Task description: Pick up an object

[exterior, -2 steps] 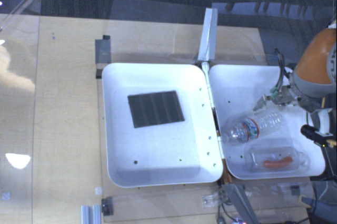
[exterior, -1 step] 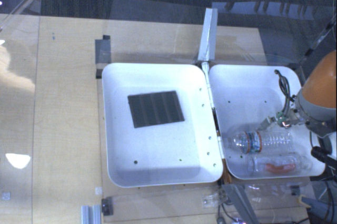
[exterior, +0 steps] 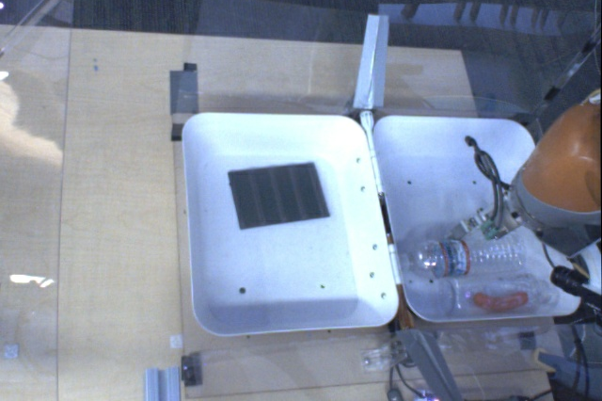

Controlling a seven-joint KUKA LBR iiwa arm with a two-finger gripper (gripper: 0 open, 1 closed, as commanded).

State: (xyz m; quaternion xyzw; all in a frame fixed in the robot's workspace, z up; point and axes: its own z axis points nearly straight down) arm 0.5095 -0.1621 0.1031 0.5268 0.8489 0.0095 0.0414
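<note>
Leftward, a dark ridged mat [exterior: 278,195] is seen in the left bin [exterior: 216,296]. Lower right, a clear plastic bottle [exterior: 470,256] lies lengthwise across the right bin [exterior: 423,145], just below-left of the gripper [exterior: 489,222]; its grip state cannot be told.

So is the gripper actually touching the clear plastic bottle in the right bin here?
Cannot tell. In the camera view the gripper sits right at the clear bottle in the right bin, but the arm's bulk and the slanted angle hide whether there is contact or a gap.
</note>
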